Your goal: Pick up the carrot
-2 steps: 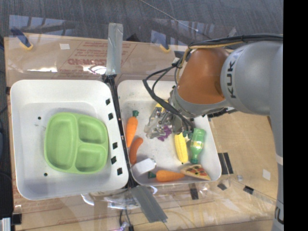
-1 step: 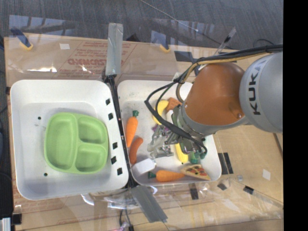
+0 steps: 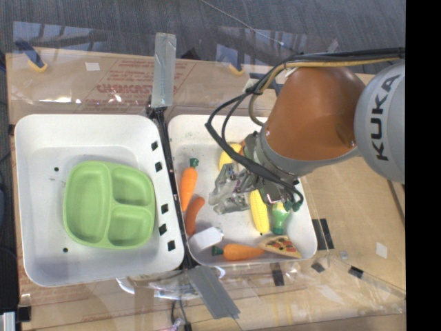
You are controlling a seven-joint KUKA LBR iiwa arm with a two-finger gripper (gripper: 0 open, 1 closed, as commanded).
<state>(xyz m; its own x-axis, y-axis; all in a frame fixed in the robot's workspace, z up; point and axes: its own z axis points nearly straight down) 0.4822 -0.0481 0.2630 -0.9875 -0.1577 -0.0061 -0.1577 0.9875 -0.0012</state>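
A bench covered in clear plastic over brown board bears two white bins, with dark grey carpet beyond its far edge; the left bin holds a green divided plate; in the right bin the carrot lies by the left wall; the gripper hangs just right of it, its opening impossible to judge, holding nothing visible.
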